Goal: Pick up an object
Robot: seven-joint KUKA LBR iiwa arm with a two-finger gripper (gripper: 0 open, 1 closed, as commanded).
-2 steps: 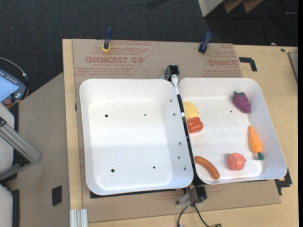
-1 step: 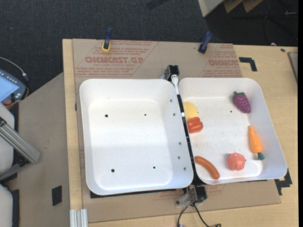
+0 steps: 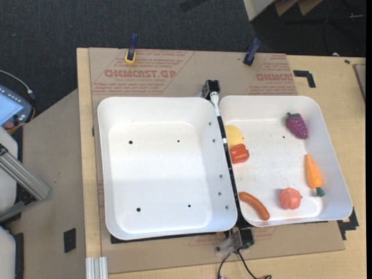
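Looking down from my remote seat, I find nearest me, in the right shallow white plastic bin (image 3: 331, 173), an orange-red toy sausage (image 3: 254, 205) by the near-left corner and a round pink-red toy fruit (image 3: 290, 198) just right of it. Farther back, a slim orange toy carrot (image 3: 313, 174) lies along the right wall, and a red toy pepper (image 3: 239, 153) touches a yellow toy piece (image 3: 233, 135) against the left wall. Farthest, a purple toy grape bunch (image 3: 296, 125) sits near the far-right corner. The left white bin (image 3: 110, 156) adjoins it. About the gripper's opening I cannot tell.
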